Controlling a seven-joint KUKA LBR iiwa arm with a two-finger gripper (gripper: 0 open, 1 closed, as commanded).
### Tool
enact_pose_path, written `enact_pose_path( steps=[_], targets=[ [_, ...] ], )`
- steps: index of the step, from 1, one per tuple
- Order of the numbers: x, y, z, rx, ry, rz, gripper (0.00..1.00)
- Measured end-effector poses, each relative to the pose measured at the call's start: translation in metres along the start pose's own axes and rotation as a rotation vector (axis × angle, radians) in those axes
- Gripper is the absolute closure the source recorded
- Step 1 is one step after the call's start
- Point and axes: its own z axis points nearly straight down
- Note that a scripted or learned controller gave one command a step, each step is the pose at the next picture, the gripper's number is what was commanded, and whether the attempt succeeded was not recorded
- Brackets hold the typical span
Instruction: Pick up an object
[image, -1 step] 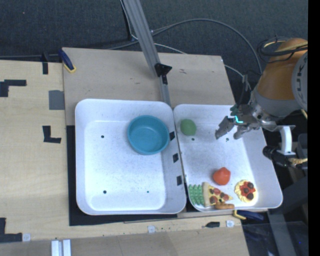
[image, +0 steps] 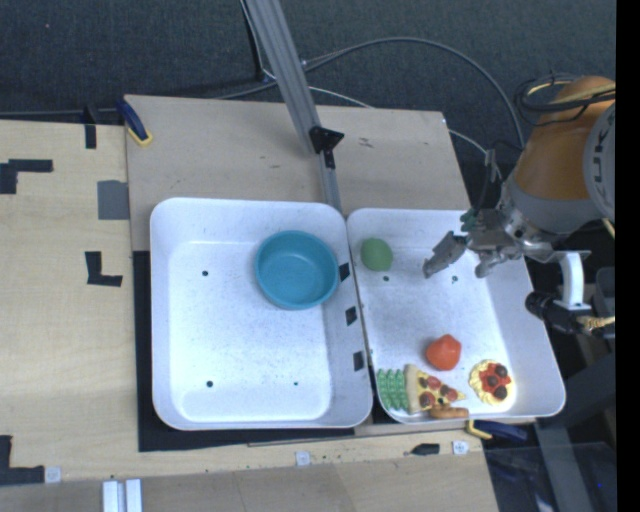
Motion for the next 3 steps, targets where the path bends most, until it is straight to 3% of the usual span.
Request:
enact_pose_path(
  steps=[2,3],
  targets=[
    [-0.003,-0.007,0.105,0.005,0.0,0.001,0.0],
    [-0.003,-0.006,0.124,-0.001,-0.001,0.0,0.0]
  ],
)
